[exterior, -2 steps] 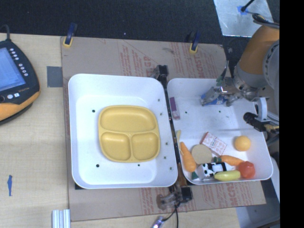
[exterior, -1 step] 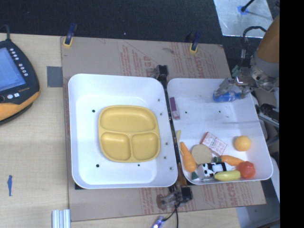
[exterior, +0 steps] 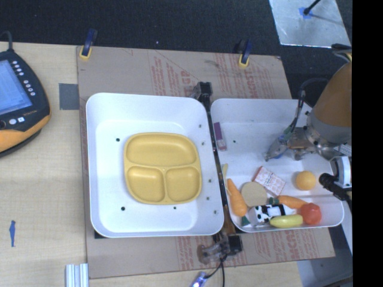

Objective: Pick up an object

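The right bin (exterior: 251, 115) holds several toy foods near its front: an orange carrot (exterior: 236, 198), a tan round disc (exterior: 254, 194), a pink patterned packet (exterior: 269, 180), a yellow ball (exterior: 305, 180), a red tomato (exterior: 310, 213), a yellow banana (exterior: 285, 221) and a black-and-white cow toy (exterior: 263, 214). A purple piece (exterior: 219, 135) lies by the bin's left wall. My gripper (exterior: 286, 148) hangs over the right middle of this bin, above and behind the packet and ball, fingers spread with nothing between them.
The left bin (exterior: 105, 160) carries a yellow three-compartment plate (exterior: 163, 167). A teach pendant (exterior: 18, 100) lies on the bench at the far left. Clamps (exterior: 242, 51) pin the cardboard sheet at the back.
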`<action>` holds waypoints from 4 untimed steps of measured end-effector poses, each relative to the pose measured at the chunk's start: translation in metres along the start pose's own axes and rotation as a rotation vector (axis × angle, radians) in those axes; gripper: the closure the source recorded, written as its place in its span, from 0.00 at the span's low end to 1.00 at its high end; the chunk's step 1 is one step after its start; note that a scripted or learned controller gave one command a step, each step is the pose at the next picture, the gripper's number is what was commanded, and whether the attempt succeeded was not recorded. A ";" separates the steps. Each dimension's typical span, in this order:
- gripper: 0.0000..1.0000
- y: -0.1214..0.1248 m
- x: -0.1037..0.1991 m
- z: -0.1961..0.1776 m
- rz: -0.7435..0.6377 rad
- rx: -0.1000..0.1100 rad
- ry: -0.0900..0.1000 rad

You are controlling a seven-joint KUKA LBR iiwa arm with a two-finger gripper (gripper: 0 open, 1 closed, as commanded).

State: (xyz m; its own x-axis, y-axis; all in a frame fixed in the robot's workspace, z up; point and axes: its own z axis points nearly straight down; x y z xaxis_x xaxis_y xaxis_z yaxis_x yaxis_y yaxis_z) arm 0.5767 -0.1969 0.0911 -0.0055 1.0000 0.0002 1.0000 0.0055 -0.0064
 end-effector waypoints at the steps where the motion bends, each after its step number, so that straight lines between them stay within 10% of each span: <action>1: 0.00 0.050 0.031 -0.025 0.001 -0.004 0.000; 4: 0.00 0.080 0.101 -0.001 -0.001 0.001 -0.001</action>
State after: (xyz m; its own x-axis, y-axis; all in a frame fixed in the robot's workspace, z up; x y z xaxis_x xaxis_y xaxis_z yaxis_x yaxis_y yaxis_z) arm 0.6557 -0.0952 0.0914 -0.0062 1.0000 -0.0007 1.0000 0.0062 -0.0071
